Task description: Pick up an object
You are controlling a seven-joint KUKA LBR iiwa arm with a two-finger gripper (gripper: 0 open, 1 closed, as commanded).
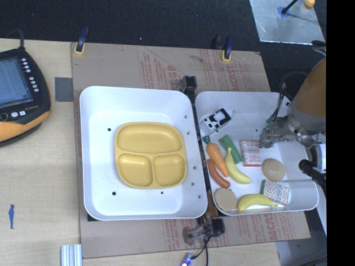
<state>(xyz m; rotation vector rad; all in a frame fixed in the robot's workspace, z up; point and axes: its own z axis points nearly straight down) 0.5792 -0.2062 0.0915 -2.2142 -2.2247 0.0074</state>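
- The left bin (91, 148) holds a yellow divided tray (150, 153) lying flat in its middle; nothing from the pile has come over to it.
- The right bin (252, 101) carries all the small goods, crowded toward its near and left parts, so every candidate for the pick lies on the bin floor.
- The arm (310, 101) reaches in at the right bin's far right side, with the gripper (272, 134) low over a bare patch of floor; whether it is open or closed, I cannot tell, and no object can be seen in it.
- A banana (258, 203) lies along the near wall; a second banana (236, 169) rests beside a carrot (216, 157).
- Nearest the gripper are a pink-and-white packet (250, 153) and a tan, potato-like lump (273, 169).
- Judgement: the pick is not yet made; choosing, closing on and lifting an object all remain.
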